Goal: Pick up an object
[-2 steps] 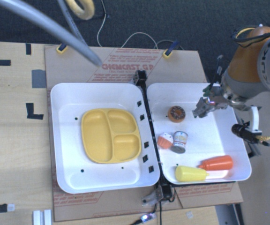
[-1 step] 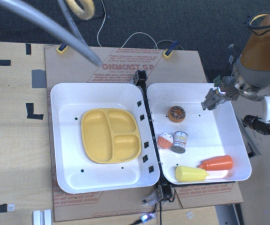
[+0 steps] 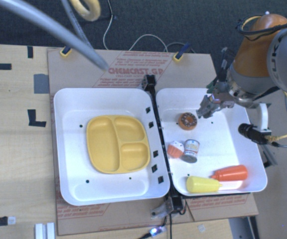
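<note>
My gripper (image 3: 205, 109) hangs over the back of the right bin (image 3: 233, 133), just right of a brown doughnut-like toy (image 3: 187, 120). Nothing shows between its fingers. Further forward in that bin lie a small orange-and-white piece (image 3: 175, 149) and a small tin can (image 3: 191, 150) side by side. Near the front wall rest a yellow item (image 3: 202, 184) and an orange-red bottle-shaped item (image 3: 230, 173).
The left bin (image 3: 69, 148) holds a yellow divided plate (image 3: 117, 143). A black divider (image 3: 156, 133) runs between the two bins. Both bins sit on a cardboard sheet (image 3: 128, 68) on the wooden bench. A grey pole (image 3: 39, 21) crosses the top left.
</note>
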Motion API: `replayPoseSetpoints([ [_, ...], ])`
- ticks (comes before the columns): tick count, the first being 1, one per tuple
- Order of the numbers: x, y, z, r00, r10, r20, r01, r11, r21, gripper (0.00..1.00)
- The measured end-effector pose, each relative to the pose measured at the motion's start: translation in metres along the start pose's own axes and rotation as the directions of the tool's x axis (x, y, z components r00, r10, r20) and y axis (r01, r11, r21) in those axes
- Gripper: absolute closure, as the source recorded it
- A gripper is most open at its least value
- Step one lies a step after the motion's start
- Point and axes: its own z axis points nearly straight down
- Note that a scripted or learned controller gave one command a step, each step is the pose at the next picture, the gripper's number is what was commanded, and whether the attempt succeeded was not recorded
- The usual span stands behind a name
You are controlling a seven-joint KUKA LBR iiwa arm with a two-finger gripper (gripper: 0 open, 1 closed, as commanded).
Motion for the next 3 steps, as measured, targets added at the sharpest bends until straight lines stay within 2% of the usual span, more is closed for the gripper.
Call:
replayPoseSetpoints([
  [2,0.121,0.011,0.000,1.000,-0.001,0.000,0.001,1.000,0.000,1.00],
  [3,0.180,0.032,-0.001,1.000,-0.002,-0.001,0.002,1.000,-0.001,1.00],
])
